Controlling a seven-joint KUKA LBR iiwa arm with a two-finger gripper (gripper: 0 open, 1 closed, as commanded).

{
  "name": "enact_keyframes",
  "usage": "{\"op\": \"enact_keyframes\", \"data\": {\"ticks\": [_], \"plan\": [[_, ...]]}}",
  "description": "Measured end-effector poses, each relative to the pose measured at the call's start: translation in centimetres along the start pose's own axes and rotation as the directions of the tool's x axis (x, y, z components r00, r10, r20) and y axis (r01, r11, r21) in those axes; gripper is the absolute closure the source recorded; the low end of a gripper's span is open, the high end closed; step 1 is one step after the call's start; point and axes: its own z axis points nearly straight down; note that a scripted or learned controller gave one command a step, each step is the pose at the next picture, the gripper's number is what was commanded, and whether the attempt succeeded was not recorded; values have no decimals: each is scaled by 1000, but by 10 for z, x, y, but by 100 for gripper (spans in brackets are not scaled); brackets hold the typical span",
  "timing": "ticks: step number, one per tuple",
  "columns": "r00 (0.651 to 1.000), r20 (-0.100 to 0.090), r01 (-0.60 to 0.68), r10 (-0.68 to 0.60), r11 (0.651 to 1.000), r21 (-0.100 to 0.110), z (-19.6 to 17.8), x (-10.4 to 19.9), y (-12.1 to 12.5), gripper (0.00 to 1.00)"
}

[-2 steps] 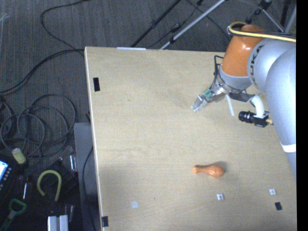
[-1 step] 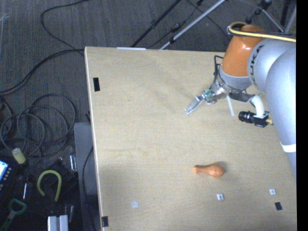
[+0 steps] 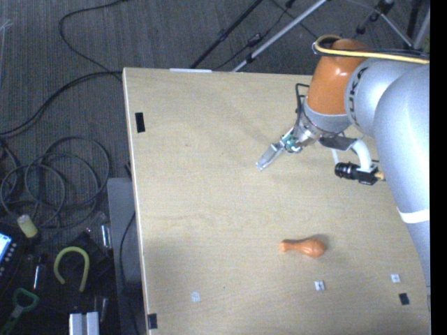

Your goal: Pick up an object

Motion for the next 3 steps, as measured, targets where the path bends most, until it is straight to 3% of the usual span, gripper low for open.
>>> {"op": "enact_keyframes", "data": {"ticks": [1,2,3], "plan": [[1000,-1,-1,1,1000,-2,-9,0,1,100],[946,1,-323,323,946,-1,-193,10,-3,100],[843,-2,-538,538,843,3,-146,52,29,100]]}}
